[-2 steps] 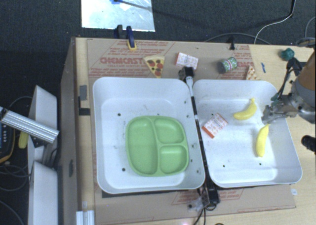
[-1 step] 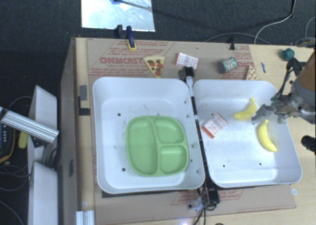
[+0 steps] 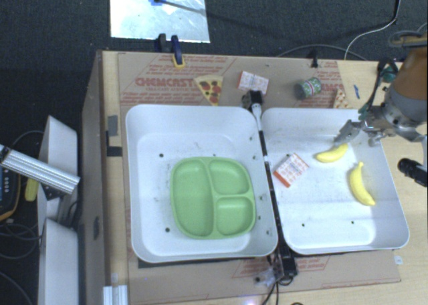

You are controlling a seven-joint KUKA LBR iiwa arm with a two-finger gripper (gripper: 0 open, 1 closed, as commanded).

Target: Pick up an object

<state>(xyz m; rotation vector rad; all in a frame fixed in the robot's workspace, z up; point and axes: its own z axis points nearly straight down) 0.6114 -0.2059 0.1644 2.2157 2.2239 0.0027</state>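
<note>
- A green divided plate point(image 3: 214, 198) lies in the left bin point(image 3: 144, 163).
- "CHEMCAST" is printed in red on the cardboard point(image 3: 160, 81) behind that bin.
- A red-and-white packet point(image 3: 291, 169) lies right of the plate, in the right bin point(image 3: 388, 230); its print is unreadable.
- One banana point(image 3: 332, 154) lies right of the packet, long axis tilted up to the right.
- A second banana point(image 3: 361, 185) runs nearly front to back.
- The pincer point(image 3: 353, 131) sits just above the first banana, fingers spread, holding nothing.

Arm at right, end effector point(image 3: 348, 134) low, leftward.
</note>
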